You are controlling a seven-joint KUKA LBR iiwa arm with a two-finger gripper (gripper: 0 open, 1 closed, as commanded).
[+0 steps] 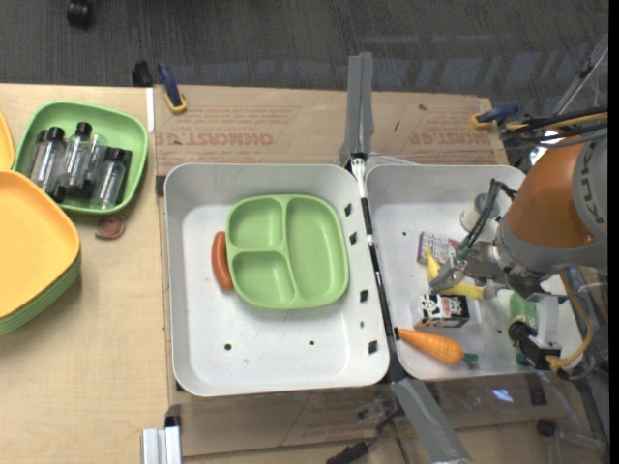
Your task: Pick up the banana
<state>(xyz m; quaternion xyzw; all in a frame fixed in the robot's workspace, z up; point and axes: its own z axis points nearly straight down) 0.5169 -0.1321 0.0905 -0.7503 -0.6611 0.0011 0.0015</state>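
The arm's dark pincer [453,271] is down in the right-hand shallow white bin [401,201], reaching in from the right below the grey-and-orange wrist. Its tip sits right at the yellow banana [456,284], which lies near the middle of that bin, partly hidden under the tool. Whether its fingers are apart, together or clamped on the fruit cannot be told from this slant.

Touching the banana's lower edge is a small black-and-white patterned packet [444,308]. Just above the pincer lies a crumpled purple-and-white wrapper [435,248]. Nearer the front wall of the same bin rests an orange toy carrot with a green stem end [433,346], lying at a slant. A small green item [523,308] sits to the right, beneath the arm.

The left-hand white bin [193,336] holds a light green plastic plate with three compartments [287,250], and a red-orange sausage-shaped toy [221,260] lies against the plate's left rim.

Further left on the wooden bench [87,394], a square green tray [124,124] carries several clear bottles with black caps [79,165], and a stack of orange plates [34,249] sits beside it at the frame's edge.
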